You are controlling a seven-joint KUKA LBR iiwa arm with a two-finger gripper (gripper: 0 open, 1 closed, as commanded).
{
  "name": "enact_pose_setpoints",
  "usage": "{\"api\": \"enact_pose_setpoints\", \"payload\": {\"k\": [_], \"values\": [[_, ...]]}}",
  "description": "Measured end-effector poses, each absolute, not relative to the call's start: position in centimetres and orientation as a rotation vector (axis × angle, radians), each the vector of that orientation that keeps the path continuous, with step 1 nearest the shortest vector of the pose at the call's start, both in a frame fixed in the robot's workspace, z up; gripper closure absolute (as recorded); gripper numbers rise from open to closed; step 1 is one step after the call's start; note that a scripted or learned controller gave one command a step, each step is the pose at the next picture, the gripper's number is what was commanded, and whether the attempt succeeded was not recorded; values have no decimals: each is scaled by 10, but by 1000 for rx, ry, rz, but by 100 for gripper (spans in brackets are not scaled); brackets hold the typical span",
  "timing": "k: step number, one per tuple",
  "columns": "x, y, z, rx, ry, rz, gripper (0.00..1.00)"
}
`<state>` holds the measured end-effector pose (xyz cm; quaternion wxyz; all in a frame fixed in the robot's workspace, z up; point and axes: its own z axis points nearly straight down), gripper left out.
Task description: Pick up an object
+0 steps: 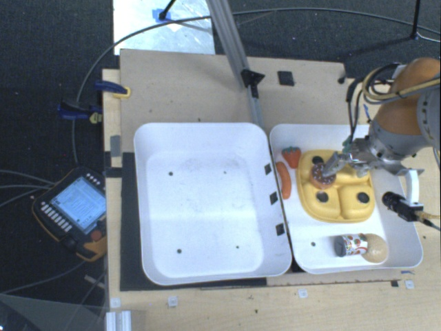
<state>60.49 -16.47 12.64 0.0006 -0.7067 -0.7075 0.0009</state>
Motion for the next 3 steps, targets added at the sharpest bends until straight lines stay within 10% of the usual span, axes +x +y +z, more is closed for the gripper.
{"api": "enact_pose_setpoints", "payload": {"k": [1,2,3], "values": [[607,-164,125,-2217,-2229,-4,0],[608,-164,137,-2212,-2229,-8,100],[608,-174,193,-2223,-2230,-5,100]]}}
